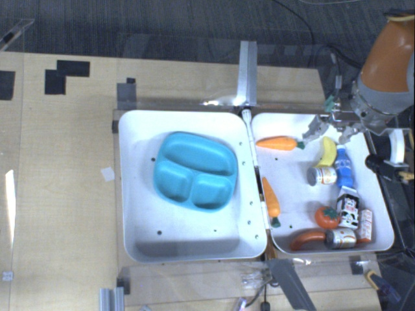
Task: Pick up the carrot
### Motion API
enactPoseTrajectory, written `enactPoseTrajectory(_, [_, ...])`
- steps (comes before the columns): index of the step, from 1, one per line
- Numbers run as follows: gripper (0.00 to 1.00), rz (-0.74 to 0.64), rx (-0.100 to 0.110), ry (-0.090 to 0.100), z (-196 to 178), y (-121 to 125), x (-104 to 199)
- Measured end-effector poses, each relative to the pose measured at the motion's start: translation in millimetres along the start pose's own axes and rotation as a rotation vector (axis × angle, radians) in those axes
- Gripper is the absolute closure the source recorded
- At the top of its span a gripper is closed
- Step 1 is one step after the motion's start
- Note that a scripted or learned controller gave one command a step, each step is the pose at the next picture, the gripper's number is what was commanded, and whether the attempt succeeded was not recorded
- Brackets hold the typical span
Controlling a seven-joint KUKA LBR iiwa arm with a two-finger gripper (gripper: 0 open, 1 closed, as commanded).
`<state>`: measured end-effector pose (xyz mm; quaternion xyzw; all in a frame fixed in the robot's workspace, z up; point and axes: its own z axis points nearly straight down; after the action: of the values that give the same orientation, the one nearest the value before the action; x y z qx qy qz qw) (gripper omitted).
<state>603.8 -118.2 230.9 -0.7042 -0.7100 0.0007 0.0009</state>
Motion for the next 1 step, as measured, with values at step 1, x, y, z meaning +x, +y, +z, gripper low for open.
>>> enactPoseTrajectory(1, [0.00,-0.070,-0.002,-0.001,62.9,66.3,16.1])
